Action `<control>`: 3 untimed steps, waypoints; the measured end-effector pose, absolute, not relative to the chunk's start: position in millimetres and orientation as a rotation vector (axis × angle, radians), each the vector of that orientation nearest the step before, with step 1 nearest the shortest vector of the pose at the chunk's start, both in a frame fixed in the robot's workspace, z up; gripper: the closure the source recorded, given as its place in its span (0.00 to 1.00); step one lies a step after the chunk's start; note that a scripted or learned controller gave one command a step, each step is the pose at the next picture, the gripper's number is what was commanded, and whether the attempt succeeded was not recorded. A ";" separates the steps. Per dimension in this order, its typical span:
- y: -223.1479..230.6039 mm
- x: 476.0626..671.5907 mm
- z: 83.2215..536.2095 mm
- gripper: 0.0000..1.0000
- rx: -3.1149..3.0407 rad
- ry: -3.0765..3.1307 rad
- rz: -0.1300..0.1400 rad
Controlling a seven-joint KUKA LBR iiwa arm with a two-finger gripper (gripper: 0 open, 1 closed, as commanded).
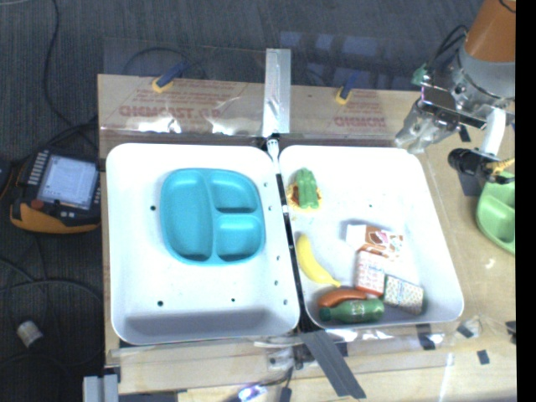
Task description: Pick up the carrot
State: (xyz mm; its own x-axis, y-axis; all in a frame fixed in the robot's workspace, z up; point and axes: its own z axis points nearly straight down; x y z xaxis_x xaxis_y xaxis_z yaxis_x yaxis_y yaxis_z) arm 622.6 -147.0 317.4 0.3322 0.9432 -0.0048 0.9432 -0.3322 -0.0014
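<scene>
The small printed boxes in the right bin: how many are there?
3, clustered in the near right part of the right bin: one box farthest back, one box just in front of it, and one box nearest the front corner. Another could be hidden beneath them.

Both bins are white: the left bin [134, 249] holds a turquoise tray [212, 214], the right bin [427, 224] the rest. The carrot [345, 294] is orange-red. Just near of it lies a dark green bottle [353, 311] with a pale label. The banana [312, 260] is yellow. At the far left of that bin sits a green toy [306, 188] edged in yellow. The boxes [382, 268] are white with red and orange print; one shows a speckled pattern. The arm [494, 28] is grey with an orange band.
</scene>
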 end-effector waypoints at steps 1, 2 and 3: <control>-217.7 636.3 357.3 1.00 2.586 1.781 -0.007; -212.7 659.2 344.2 1.00 2.533 1.855 -0.009; -215.6 668.9 425.1 1.00 2.376 2.051 -0.007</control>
State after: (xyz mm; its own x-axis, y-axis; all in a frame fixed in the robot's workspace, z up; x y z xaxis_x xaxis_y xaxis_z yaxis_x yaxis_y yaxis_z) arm 668.9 -215.6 425.1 0.1461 0.9893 -0.0053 0.9893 -0.1461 -0.0010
